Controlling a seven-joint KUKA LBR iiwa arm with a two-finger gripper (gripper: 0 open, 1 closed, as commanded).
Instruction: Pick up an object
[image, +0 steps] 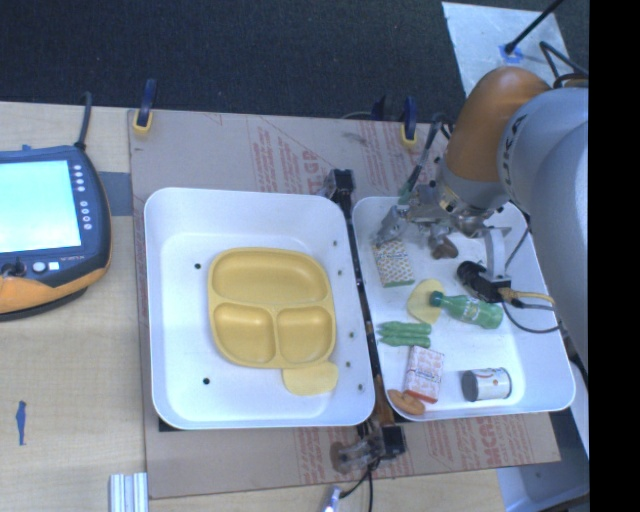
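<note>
Green plastic bottle (470, 309), right bin (548, 395), mid-right, lying flat. Long axis roughly left-right, tilted slightly down to the right; which end is the neck cannot be told. Judged light, stiff, smooth and apt to roll; best taken across the middle of the body. Its left end touches a yellow piece (424, 299); a green pod (405, 333) lies just below-left. Gripper (425, 222) hovers near the bin's far edge; finger opening: cannot tell. Desk (60, 400) beneath.
</note>
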